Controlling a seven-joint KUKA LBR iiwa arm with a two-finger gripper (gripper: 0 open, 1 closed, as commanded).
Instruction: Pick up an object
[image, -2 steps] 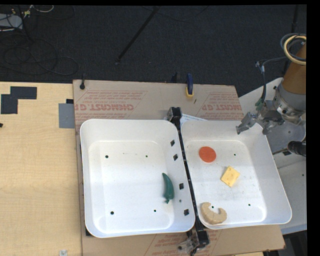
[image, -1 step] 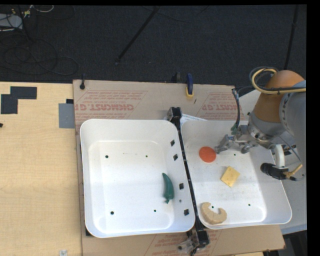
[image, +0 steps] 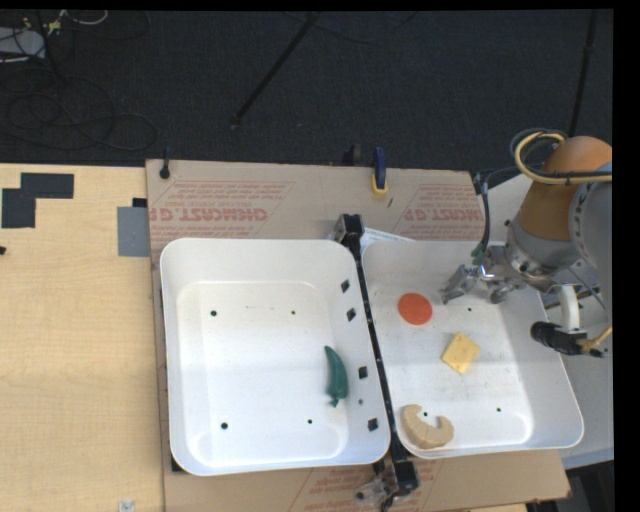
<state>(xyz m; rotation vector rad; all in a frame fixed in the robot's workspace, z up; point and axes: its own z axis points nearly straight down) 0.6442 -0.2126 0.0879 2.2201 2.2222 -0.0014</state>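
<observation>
Overhead, 2 shallow white bins sit side by side on the bench, the left bin (image: 180, 300) taking the middle of the frame and the right bin (image: 540, 400) running toward the right edge. From the right, the arm (image: 560, 200), with its orange band at the upper right, reaches over the right bin's upper part. Its gripper (image: 478, 284) hangs there with the 2 fingers spread apart and nothing between them. Just to its lower left lies an orange disc (image: 415, 309). Below that, near the bin's middle, rests a yellow block (image: 460, 353). A tan curved piece (image: 427, 428) lies in the bin's lower left corner. A dark green slender object (image: 335, 376) lies in the left bin, at its lower right.
</observation>
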